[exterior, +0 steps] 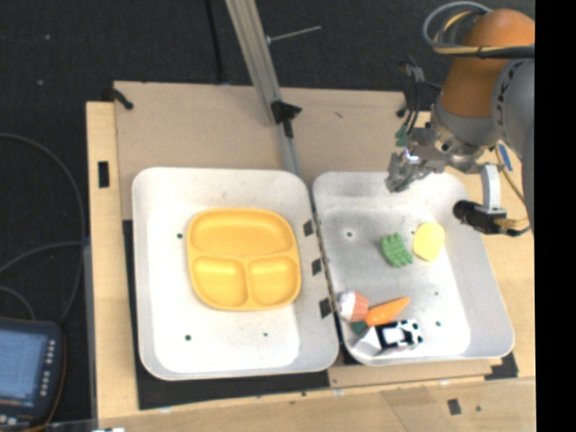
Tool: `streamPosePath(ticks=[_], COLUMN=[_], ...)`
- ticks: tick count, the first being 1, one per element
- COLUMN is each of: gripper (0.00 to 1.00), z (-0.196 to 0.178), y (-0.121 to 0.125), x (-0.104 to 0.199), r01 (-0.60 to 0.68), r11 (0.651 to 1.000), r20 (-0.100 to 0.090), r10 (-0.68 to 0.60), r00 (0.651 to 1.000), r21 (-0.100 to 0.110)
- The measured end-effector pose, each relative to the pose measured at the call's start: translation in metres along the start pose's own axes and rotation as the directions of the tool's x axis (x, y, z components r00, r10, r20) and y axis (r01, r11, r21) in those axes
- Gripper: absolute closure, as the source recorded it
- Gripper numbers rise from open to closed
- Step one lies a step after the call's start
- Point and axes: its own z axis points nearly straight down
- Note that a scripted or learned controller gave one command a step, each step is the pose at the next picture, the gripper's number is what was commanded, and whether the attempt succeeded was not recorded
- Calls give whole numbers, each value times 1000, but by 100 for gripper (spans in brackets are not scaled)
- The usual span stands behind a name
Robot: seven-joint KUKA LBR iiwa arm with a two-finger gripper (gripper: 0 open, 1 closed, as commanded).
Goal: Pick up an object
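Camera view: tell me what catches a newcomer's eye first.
The yellow divided tray in the left bin stands out most. Next, the grey and orange arm at upper right, its gripper above the right bin's far edge. That bin holds small toys, among them a green block and a carrot.

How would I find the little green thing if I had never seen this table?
Look in the right-hand white bin, the one without the yellow divided tray. Near its middle sits the small green bumpy block, right beside a pale yellow piece. It is the only all-green thing there; the carrot lies lower down.
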Motion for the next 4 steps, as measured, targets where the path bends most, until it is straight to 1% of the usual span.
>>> streamPosePath(ticks=[1, 2, 3, 4], gripper=[100, 100, 100, 100], z=[-37, -36, -44, -46], y=[1, -22, -44, -79], x=[-1, 32, 84, 124], r01=[5, 9, 12, 12], r11=[1000, 1000, 1000, 1000], r20=[-1, -2, -4, -4], r10=[-5, -9, -12, -12], r00=[1000, 1000, 1000, 1000], r21=[1, 7, 6, 7])
